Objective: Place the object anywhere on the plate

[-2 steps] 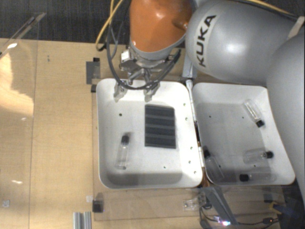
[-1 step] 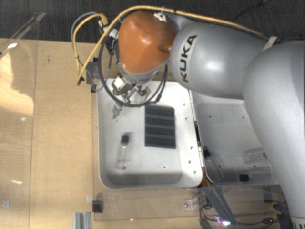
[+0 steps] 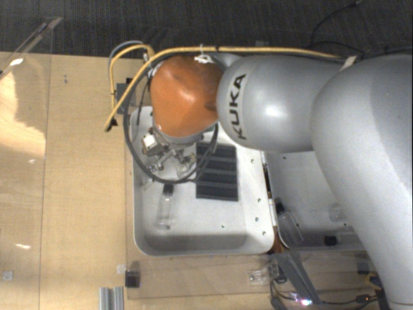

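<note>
Dark carpet runs across the top of the camera view, and below it a pale wooden counter (image 3: pixel 71 173) carries two shallow white bins. We see the left bin (image 3: pixel 193 237) almost whole; the right bin (image 3: pixel 303 192) is mostly covered by the grey arm (image 3: pixel 322 102), which comes in from the right and ends in an orange band (image 3: pixel 182 95) hanging over the left bin's upper part. Yellow and black cables loop around the wrist.

Under the orange band we make out the gripper (image 3: pixel 169 166), pointing down into the left bin. Whether the jaws are apart or together we cannot tell; the wrist and cables hide them. Just below the gripper a small clear object (image 3: pixel 164 208) lies on the bin floor, possibly a transparent tube or bottle, with a dark end nearest the gripper. Beside it to the right sits a dark ribbed plate (image 3: pixel 218 170).

We judge the clear object light, rigid and smooth, so likely slippery. Taking it across its narrow middle seems best, squeezing gently. Its transparency may make a centred grasp hard.
</note>
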{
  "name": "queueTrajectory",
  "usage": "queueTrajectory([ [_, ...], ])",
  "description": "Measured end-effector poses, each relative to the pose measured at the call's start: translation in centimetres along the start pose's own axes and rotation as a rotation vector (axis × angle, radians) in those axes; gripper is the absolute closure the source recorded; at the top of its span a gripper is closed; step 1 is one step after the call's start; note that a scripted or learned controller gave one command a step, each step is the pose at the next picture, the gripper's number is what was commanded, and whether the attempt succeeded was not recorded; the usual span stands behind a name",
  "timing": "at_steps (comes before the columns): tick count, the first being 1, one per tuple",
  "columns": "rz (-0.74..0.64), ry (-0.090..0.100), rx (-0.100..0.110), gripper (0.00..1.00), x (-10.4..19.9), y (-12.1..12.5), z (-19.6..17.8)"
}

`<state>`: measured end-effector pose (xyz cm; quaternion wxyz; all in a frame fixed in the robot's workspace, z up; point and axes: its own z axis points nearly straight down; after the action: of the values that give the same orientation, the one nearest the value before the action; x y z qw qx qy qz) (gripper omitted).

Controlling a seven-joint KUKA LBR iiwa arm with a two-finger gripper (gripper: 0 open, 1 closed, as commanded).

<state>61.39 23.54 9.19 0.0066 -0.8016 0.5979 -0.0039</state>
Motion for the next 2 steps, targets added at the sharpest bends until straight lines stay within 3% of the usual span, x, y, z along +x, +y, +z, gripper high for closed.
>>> queueTrajectory([
  [1,0.0,-0.009,0.012,1.0,-0.4,-0.3,-1.4],
  [2,-0.347,-0.005,-0.005,1.0,1.1,-4.3,-2.1],
])
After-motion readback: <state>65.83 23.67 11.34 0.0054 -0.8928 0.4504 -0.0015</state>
